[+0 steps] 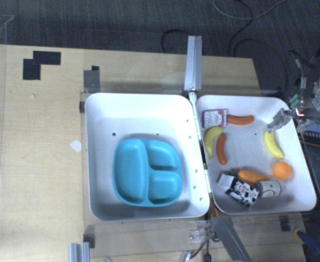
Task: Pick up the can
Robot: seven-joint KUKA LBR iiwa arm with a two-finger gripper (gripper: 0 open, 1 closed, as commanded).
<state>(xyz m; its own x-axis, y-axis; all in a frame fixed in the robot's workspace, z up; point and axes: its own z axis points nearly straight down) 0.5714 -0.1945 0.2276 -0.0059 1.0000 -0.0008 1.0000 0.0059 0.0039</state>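
The can (270,189) is small and silver-grey. It lies on its side near the front edge of the right bin (307,198), beside a black-and-white packet (240,190) and just below an orange carrot (252,176). My gripper (278,120) hangs over the back right part of that bin, above the upper end of a yellow banana (273,145). It is well apart from the can, roughly a third of the bin's length behind it. Nothing shows in the gripper.
The right bin also holds a purple-and-white box (215,117), two red sausages (240,120), a second banana (211,141) and an orange (282,171). A blue divided plate (148,172) sits in the left bin (100,124). A metal rail (194,64) stands behind the bins.
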